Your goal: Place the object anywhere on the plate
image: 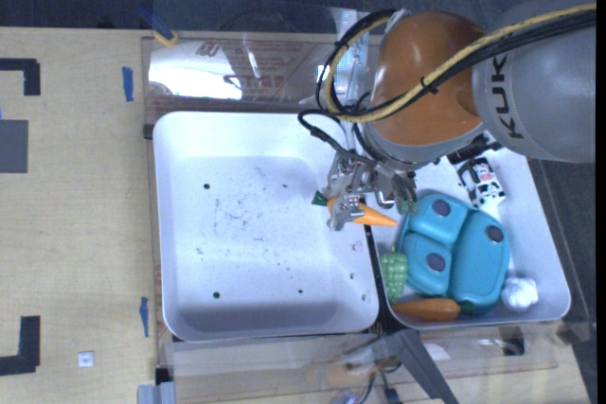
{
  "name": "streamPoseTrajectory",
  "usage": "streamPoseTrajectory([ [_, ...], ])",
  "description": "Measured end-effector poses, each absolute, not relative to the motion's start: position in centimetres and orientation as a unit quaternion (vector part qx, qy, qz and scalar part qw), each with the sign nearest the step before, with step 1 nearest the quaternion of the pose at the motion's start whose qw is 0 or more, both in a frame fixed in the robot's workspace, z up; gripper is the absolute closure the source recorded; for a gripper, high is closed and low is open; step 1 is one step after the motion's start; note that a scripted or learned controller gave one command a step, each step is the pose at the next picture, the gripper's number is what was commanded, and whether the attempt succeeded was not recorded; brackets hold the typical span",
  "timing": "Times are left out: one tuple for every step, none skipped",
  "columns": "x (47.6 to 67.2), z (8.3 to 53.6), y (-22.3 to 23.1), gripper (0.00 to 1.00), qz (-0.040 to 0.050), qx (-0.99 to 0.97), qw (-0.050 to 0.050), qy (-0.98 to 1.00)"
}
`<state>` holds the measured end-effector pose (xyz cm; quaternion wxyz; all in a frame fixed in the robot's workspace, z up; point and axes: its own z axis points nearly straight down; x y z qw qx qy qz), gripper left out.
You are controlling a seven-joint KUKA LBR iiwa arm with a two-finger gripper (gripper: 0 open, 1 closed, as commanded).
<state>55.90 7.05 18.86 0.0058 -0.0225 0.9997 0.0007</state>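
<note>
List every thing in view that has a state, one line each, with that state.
Gripper: over the edge between the bins, an orange carrot at its tip.
Blue plate: in the right bin, lying flat.
Corn: against the plate's left edge.
Sausage: at the plate's near edge.
Cow figure: lying behind the plate.
Left bin: scuffed floor.

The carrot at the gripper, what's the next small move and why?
Probably carry it right and toward the camera, over the blue plate. The gripper sits at the divide between the two bins with the orange carrot at its fingers, poking toward the plate but not yet over it.
</note>
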Motion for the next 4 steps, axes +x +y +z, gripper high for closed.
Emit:
streamPoseTrajectory([
  [52.9, 26.1, -6.4, 1.00, -0.0021, -0.069, 0.006, 0.998],
  [49.2, 32.0, -10.9, 1.00, -0.0017, -0.100, 0.005, 0.995],
  [49.4, 32.9, -10.6, 1.00, -0.0006, -0.101, 0.008, 0.995],
  [53.1, 21.1, -1.0, 1.00, 0.0015, -0.014, -0.001, 1.000],
])
